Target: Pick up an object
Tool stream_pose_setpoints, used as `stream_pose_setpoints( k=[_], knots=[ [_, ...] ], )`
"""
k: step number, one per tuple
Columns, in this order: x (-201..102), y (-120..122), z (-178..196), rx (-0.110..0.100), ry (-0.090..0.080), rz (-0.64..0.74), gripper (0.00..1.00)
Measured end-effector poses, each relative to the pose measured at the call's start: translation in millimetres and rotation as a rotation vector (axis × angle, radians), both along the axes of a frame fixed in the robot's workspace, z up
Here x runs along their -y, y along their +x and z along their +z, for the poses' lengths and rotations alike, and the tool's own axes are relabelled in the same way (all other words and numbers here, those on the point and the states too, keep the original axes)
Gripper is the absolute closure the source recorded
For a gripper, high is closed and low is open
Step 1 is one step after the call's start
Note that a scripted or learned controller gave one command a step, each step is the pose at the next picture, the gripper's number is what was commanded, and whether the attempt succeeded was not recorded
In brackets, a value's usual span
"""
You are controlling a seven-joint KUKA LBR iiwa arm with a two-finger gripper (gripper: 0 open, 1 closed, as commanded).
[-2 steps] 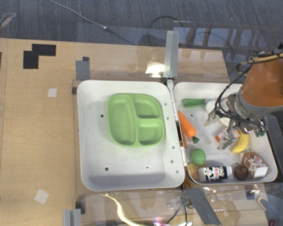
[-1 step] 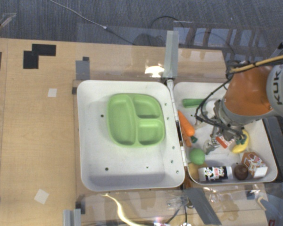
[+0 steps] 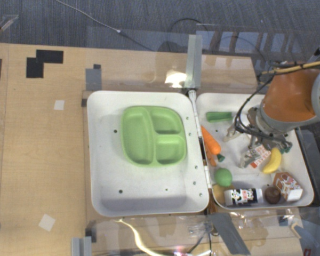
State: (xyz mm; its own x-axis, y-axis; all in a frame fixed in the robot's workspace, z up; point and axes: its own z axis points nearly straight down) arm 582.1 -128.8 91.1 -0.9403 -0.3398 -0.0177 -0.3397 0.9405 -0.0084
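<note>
Two bins (image 3: 96,143); tool (image 3: 258,143) over right bin, beside banana (image 3: 272,161)

Your arm (image 3: 309,97) comes in from the right edge of the view, its grey body ending in the orange band (image 3: 289,97) above the wrist. The wrist points steeply downward. Below it your gripper (image 3: 262,143) hangs low, partly hidden under the wrist, with dark cables (image 3: 244,116) looping on its left side.

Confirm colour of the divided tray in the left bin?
Light green, all three compartments. The divided tray shows clearly in the camera view.
</note>
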Motion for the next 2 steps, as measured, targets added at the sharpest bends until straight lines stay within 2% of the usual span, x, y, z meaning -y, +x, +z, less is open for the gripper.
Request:
stream_pose_setpoints(
  k=[1, 2],
  knots=[
    [-2.0, 5.9, 16.2, 0.020, 0.000, 0.003, 1.00],
    [57.5, -52.2, 72.7, -0.009, -0.008, 0.369, 1.00]
  ],
)
